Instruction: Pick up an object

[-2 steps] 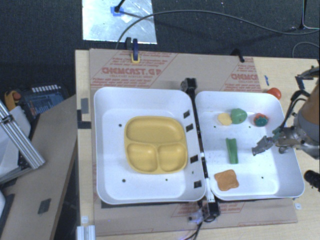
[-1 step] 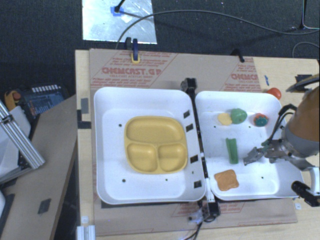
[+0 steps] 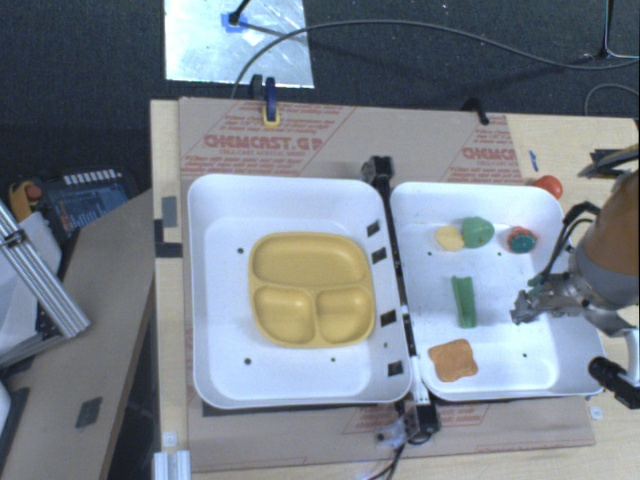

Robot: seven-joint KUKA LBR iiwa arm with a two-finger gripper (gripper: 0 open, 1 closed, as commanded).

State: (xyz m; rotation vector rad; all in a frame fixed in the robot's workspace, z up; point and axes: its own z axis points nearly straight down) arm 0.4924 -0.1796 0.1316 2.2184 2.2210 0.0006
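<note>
End effector (image 3: 528, 306) hovers just right of the green block (image 3: 463, 300); I cannot tell its opening.

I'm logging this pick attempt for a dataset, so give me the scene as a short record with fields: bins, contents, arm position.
left bin: holds a yellow divided tray
right bin: holds a green block, orange flat piece, yellow piece, green round piece, red-and-teal piece
pincer: over the right bin's right side, right of the green block, apart from it
held object: none seen between the fingers
outside bins: red object past the right bin's far corner
</note>
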